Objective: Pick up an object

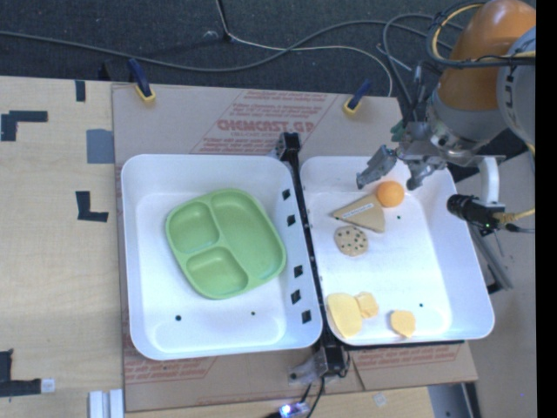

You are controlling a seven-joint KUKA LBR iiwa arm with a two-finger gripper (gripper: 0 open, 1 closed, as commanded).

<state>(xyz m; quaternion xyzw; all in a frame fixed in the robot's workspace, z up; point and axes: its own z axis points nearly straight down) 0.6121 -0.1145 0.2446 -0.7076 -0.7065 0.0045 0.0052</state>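
Note:
My gripper (pixel 398 171) hangs over the back of the right bin (pixel 452 259), its two grey fingers spread wide apart and nothing between them. Just below it lies a small orange ball (pixel 391 194), beside a tan wedge-shaped slice (pixel 359 214). A round chocolate-chip cookie (pixel 352 240) sits in front of the wedge. Near the bin's front edge lie yellow pieces: a larger one (pixel 345 313), a small one (pixel 367 304) and another (pixel 402 323).
The left bin (pixel 144 233) holds a green divided tray (pixel 224 242). A black divider with clips (pixel 298 233) runs between the bins. Cables and a black fitting (pixel 474 210) hang at the right bin's right side.

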